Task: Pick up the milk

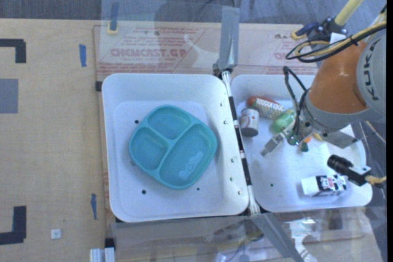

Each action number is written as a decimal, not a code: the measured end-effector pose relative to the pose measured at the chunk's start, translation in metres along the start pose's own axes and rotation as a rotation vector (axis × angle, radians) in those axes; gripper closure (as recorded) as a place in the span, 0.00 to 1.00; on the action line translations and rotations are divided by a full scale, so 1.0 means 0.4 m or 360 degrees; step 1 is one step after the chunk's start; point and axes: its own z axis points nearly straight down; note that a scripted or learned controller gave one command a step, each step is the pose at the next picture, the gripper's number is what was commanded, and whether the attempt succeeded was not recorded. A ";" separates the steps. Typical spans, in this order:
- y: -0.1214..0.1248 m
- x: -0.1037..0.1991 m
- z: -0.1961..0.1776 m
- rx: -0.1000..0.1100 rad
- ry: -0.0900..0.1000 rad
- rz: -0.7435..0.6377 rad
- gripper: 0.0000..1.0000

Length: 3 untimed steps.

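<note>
The milk (322,185), a small white carton with black cow patches, lies on its side in the near right corner of the right bin (276,193). My gripper (287,140) hangs over the middle of that bin, up and to the left of the carton and well apart from it. It stands open with nothing between its fingers (271,145).
A grey can (249,121), a red and white packet (266,105) and a green item (282,120) lie at the far left of the right bin, close to the gripper. A teal divided plate (174,145) sits in the left bin (123,95).
</note>
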 end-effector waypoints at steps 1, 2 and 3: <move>0.161 -0.137 -0.009 0.0010 0.0005 0.0133 0.00; 0.166 -0.139 -0.038 0.0000 -0.0004 0.0129 1.00; 0.099 -0.248 -0.228 -0.0003 -0.0007 -0.0585 1.00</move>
